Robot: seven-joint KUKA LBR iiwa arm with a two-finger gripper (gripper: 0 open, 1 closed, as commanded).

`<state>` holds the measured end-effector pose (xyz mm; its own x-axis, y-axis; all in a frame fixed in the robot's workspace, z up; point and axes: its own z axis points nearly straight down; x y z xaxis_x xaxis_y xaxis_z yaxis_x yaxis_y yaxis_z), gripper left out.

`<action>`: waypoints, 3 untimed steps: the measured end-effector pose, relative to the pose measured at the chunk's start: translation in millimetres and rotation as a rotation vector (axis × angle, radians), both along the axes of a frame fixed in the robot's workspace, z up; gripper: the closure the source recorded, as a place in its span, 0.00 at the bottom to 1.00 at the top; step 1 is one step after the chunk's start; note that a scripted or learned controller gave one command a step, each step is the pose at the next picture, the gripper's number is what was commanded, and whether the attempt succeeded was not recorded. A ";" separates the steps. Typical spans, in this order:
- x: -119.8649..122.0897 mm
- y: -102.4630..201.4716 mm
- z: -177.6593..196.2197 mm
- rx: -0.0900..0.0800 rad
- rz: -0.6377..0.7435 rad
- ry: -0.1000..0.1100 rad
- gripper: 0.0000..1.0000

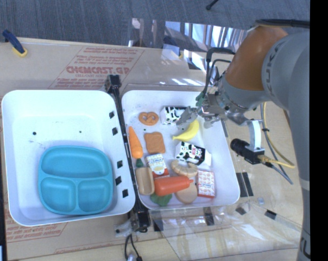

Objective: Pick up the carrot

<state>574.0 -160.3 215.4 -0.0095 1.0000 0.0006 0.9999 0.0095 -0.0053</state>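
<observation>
The carrot (134,142), a slim orange taper, lies along the left wall of the right bin (225,145), pointing towards the back. My gripper (194,116) hangs over the bin's back right part, just above a yellow banana (188,131) and well to the right of the carrot. A grey finger (184,118) reaches down to the banana's upper end. The arm's orange band (250,58) sits above the wrist.
The right bin also holds a pretzel (148,118), a brown cracker (154,142), two cow-print cartons (173,115) (191,153), a red-orange vegetable with a green end (172,185), a bread roll (144,180) and a red box (206,183). A blue divided plate (75,178) lies in the left bin (23,113).
</observation>
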 end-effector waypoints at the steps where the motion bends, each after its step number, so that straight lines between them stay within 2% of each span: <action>1: -2.5 45.4 -106.6 -0.001 -0.349 -0.010 0.00; 2: 84.6 79.1 -20.6 0.001 -0.468 -0.009 0.00; 3: 31.4 135.4 -24.7 0.001 -0.352 0.001 0.00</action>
<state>605.4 -24.9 190.7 0.3356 0.9420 0.0012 0.9420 -0.3355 -0.0067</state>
